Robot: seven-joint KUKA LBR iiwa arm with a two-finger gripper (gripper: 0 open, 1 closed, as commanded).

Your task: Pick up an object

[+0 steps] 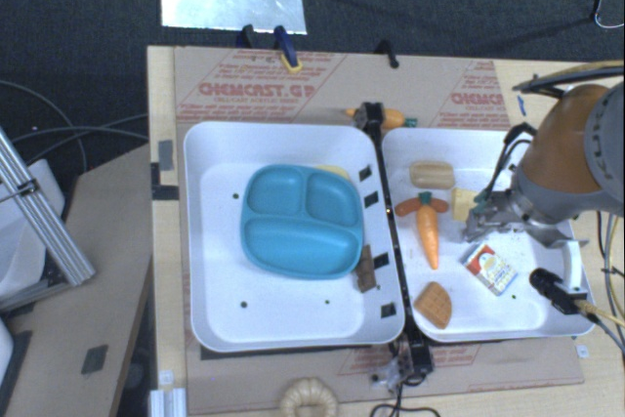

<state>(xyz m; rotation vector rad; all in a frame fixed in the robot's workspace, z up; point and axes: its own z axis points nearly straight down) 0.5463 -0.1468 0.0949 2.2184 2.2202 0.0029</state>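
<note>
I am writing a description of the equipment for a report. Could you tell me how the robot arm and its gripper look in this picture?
The arm is bulky and rounded, with a wide orange band over a grey wrist section. Dark cables curve along its left side. The gripper at its end is a small grey metal assembly, too blurred to show finer detail or any markings.

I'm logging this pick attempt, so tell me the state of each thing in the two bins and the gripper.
Blue divided plate: flat in the left bin, nothing on it.
Carrot: lying in the right bin, untouched.
Bread roll: lying near the far wall.
Cookie: lying near the front wall.
Small packet: lying flat, beside the gripper.
</note>
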